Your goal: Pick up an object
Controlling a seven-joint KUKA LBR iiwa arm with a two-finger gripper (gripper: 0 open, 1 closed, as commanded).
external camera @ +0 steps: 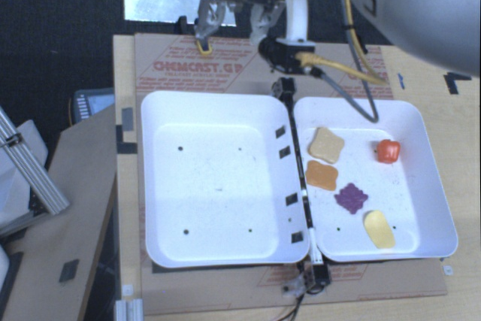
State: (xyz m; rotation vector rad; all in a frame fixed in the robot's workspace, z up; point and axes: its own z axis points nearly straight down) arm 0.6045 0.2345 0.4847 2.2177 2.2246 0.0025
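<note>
The right bin [432, 184] holds several small items. A tan toast slice [326, 144] lies beside an orange slab [322, 176]. A purple piece [350, 198] and a yellow lemon-like piece [379, 228] sit closer to the front, and a red pepper-like piece [388, 151] rests toward the right wall. My gripper [229, 30] hangs high above the bench's far edge, behind the bins and well away from every item. It is open, its two fingers spread with nothing between them.
The left bin [154, 184] sits to the left of a black hinged divider [295, 169]. A yellow cable [342, 70] and a grey cable trail from the wrist over the right bin's far edge. An aluminium frame [30, 169] stands at the left.
</note>
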